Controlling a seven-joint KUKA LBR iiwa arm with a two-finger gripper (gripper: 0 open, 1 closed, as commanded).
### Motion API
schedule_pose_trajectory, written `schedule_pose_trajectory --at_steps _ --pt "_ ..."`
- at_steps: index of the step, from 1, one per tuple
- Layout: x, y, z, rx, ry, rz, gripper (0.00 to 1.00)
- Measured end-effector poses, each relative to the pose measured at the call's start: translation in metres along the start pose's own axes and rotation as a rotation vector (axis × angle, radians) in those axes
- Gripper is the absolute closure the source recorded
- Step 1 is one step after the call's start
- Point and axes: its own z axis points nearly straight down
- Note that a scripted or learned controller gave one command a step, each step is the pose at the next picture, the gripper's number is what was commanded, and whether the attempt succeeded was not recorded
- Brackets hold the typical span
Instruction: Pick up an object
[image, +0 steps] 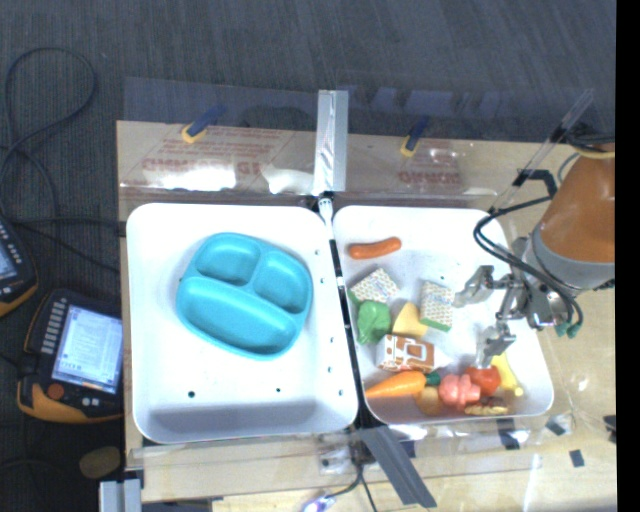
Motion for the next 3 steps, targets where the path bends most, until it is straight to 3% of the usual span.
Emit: schedule_pose_trajectory --at_steps 1,2,3 --pt "-0.002 -0.044 0.096 0.005 -0.014 -0.041 0.00" --pt "-0.004 -0.043 0.085 0.008 -0.015 -0.043 1.00" --pt "0.002 -0.049 -0.112 0.001 -0.003 -0.039 1.00"
